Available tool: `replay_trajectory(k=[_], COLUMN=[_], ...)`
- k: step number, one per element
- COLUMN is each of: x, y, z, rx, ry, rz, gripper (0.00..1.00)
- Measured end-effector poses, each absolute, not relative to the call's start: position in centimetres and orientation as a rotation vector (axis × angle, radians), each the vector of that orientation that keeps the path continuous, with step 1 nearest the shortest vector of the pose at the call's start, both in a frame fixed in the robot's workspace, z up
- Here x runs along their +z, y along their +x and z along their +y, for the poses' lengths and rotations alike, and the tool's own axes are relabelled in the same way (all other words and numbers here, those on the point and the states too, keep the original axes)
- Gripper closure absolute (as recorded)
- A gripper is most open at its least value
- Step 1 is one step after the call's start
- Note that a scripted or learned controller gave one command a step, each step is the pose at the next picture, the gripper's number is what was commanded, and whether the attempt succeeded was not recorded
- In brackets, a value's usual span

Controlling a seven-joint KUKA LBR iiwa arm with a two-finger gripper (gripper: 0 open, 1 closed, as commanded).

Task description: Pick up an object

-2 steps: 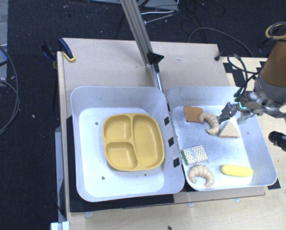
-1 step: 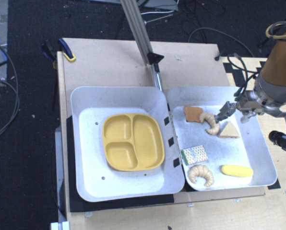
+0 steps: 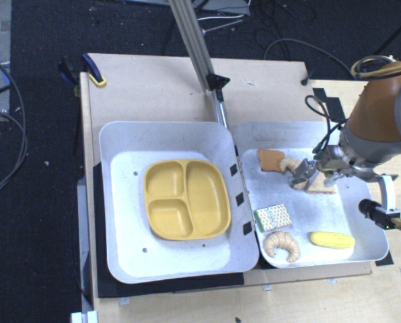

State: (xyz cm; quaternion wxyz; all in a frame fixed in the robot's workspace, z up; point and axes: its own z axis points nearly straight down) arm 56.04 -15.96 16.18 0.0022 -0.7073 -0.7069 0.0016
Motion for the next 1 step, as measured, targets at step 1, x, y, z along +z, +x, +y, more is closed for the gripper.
replay_trajectory(k=[1], x=[11.44], y=[56.77], z=[-15.65], rx=[0.003], ry=[-2.219], rz=[-2.220], gripper=[0.00])
